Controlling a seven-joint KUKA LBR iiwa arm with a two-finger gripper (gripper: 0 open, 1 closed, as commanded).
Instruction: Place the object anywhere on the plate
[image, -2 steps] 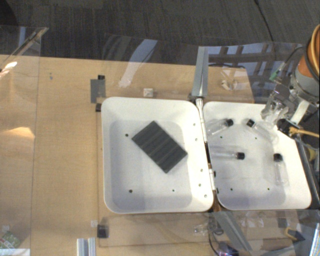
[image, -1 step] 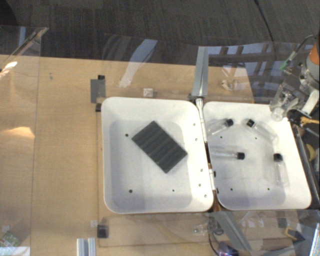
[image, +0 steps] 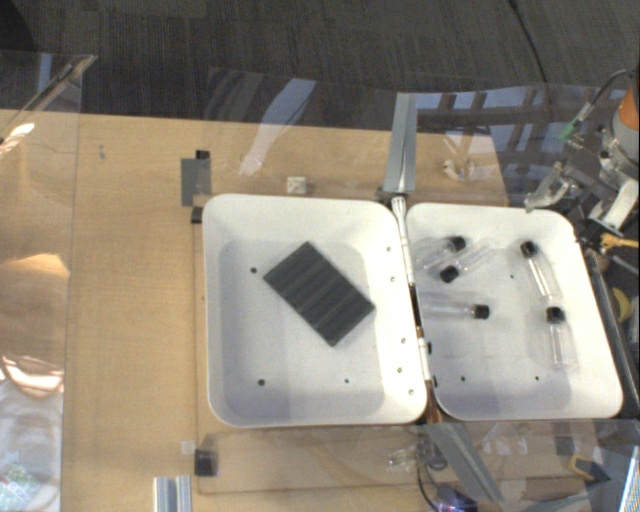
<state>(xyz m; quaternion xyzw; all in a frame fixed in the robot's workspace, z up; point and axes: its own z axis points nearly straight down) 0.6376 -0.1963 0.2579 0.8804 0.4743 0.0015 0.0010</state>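
Near edge: two white bins side by side on wooden bench (image: 120, 330). Left bin (image: 225, 395): dark ribbed plate (image: 319, 293) flat at centre, turned diagonally. Right bin (image: 600, 395): five clear black-capped vials (image: 540, 272) scattered, none touching plate. Far right: gripper (image: 560, 180) just beyond right bin's far corner, well apart from vials. Finger state: cannot tell.
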